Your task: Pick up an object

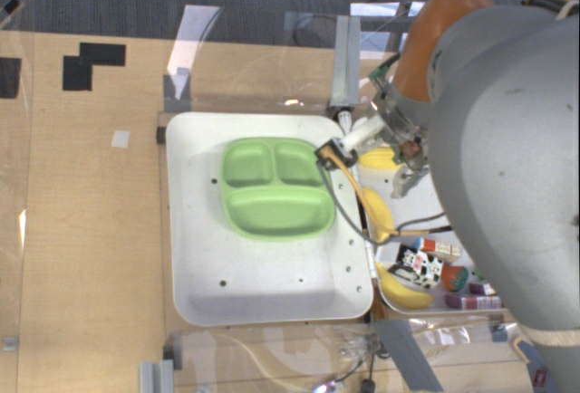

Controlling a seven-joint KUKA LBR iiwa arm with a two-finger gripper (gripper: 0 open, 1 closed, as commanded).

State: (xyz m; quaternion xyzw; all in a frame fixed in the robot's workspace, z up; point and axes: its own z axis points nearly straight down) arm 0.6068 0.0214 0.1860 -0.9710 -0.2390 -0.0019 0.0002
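Camera view has me low over the right bin (419,197), fingers (400,176) beside a banana (378,212) presumably to grab it, though open or closed I cannot tell.

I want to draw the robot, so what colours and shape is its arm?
The arm is big, smooth and rounded, painted plain grey. An orange band wraps round it just above the wrist, where darker metal parts show.

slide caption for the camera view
Arm over the cluttered right bin; green divided plate lying in the left bin.
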